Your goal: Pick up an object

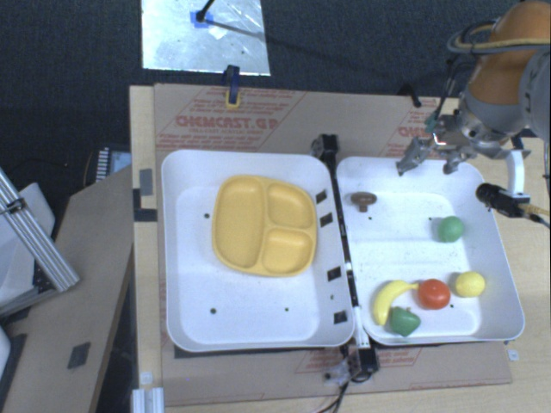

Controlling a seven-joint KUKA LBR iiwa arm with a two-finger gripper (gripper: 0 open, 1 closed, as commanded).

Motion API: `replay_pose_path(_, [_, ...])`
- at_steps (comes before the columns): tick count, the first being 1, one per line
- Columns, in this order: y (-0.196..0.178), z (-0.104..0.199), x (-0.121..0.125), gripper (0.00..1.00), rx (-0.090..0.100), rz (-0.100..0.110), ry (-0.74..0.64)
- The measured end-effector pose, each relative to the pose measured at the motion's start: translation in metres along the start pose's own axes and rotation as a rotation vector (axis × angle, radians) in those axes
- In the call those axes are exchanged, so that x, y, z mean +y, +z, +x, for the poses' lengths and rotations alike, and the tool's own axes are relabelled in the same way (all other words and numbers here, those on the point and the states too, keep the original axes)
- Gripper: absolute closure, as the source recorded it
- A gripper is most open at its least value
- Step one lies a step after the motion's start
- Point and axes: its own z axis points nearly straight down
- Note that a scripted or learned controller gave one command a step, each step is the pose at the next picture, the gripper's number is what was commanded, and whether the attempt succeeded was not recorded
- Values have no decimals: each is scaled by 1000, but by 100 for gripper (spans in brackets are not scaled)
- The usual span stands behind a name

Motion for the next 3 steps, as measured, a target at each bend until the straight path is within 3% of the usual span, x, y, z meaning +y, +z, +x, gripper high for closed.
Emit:
replay_pose_path(2, [101, 7, 1, 0, 0, -1, -4])
replay_pose_path(3, [87, 6, 3, 100, -1, -7, -5])
